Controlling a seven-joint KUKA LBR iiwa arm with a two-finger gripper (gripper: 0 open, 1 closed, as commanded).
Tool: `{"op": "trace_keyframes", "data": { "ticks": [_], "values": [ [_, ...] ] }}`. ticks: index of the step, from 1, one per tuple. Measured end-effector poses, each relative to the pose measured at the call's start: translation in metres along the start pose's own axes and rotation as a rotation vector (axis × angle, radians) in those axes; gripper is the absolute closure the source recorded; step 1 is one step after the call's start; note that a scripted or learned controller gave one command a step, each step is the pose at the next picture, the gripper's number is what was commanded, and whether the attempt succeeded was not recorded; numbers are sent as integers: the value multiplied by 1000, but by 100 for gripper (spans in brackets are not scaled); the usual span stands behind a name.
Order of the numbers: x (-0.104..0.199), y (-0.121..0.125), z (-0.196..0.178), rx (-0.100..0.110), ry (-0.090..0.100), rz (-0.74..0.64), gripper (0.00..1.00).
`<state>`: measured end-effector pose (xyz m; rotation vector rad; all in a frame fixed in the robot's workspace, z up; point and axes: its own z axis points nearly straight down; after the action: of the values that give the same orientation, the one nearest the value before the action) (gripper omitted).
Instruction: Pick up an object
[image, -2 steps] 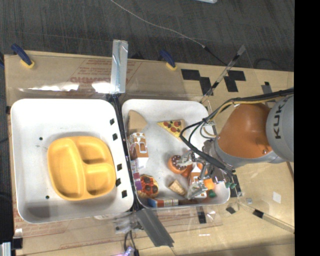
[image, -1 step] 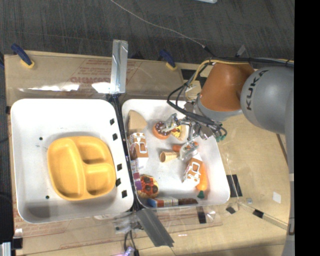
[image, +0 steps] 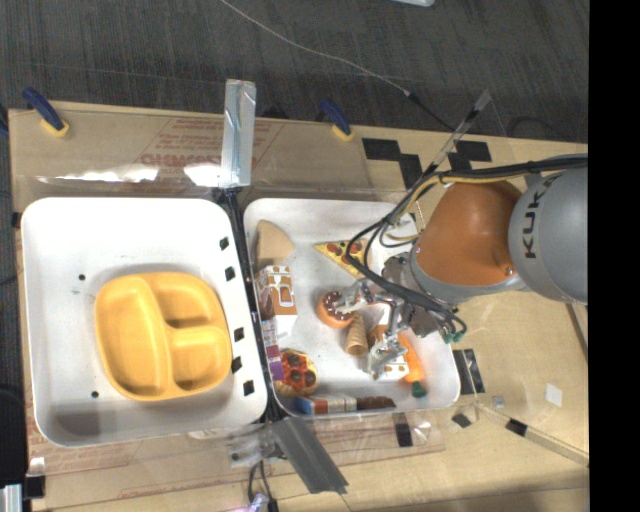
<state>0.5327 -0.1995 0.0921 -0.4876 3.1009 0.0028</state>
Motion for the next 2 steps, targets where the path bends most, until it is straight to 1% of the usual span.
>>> {"op": "trace_keyframes", "data": {
  "ticks": [1,2],
  "values": [
    [36,3,0,-1,1,-54,0],
    [43,7,-2,3,-7,-239,0]
  ]
}}
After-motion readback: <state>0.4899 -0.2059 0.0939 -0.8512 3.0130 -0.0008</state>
